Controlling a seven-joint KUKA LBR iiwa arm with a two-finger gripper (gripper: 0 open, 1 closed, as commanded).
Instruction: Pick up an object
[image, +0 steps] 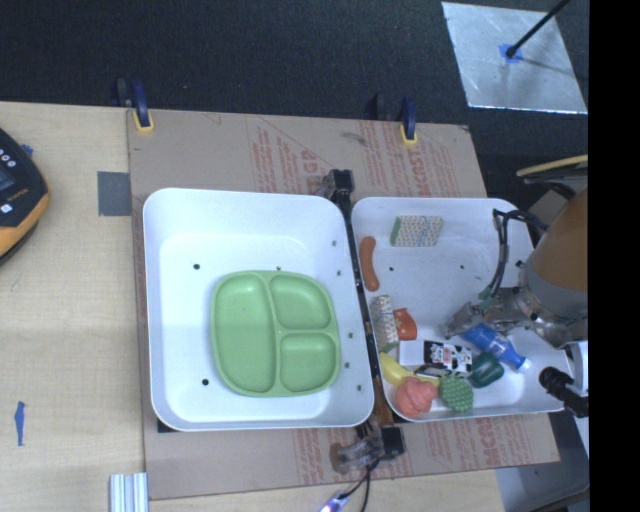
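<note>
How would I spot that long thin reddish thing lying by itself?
Look at the right white bin, along its left wall near the top. The sausage-shaped piece lies there lengthwise, alone, well above the heap of toys at the bin's bottom; it is slim and plain orange-red.

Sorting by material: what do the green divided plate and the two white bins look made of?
Green divided plate: likely moulded plastic, matte, one even colour with soft rounded ridges. Left white bin and right white bin: seemingly smooth plastic with rounded corners, though painted metal is possible.
</note>
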